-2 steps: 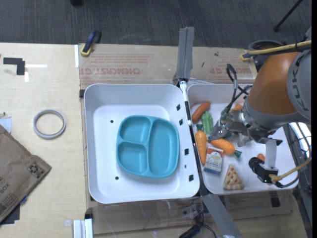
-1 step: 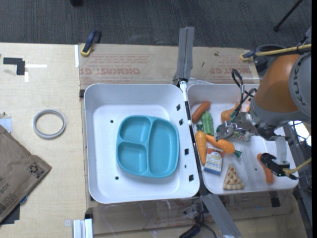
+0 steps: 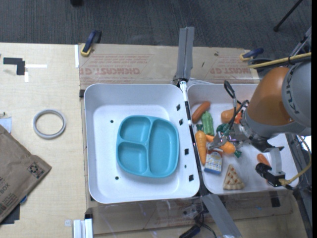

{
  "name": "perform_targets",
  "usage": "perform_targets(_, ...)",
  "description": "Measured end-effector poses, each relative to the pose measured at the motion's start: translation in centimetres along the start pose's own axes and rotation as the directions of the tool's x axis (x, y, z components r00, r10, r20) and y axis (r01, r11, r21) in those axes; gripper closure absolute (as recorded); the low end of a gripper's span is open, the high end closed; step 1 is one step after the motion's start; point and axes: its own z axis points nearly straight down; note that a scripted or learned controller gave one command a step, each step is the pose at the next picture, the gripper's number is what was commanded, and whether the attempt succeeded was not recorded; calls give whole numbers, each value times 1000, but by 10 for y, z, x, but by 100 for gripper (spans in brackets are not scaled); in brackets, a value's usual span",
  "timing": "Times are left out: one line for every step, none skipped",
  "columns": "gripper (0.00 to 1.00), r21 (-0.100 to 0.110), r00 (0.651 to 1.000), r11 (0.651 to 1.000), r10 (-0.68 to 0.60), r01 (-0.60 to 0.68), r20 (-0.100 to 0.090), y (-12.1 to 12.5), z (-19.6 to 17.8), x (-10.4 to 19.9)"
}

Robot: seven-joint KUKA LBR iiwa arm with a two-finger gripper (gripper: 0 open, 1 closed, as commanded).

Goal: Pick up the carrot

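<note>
Grey arm with orange band [image 3: 270,103] reaches into right shallow white bin [image 3: 257,185]. End effector [image 3: 224,142] low among toy food; open or closed: cannot tell. Long orange carrot [image 3: 200,147] lies lengthwise at right bin's left wall, just beside end effector. Near it: green vegetable [image 3: 207,123], small carton [image 3: 214,162], waffle-patterned wedge [image 3: 232,178]. Left white bin [image 3: 99,182] holds turquoise three-compartment plastic plate [image 3: 147,146].

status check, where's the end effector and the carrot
End effector low in right bin, amid toy food. Carrot lies by left wall, not gripped. Small carton touching its lower end.
</note>
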Motion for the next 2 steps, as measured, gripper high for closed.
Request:
perform_targets(100, 0, 1000, 1000, 3, -3, -2, 1, -9, 0)
perform_targets(100, 10, 990, 990, 143, -143, 1, 57, -95, 63)
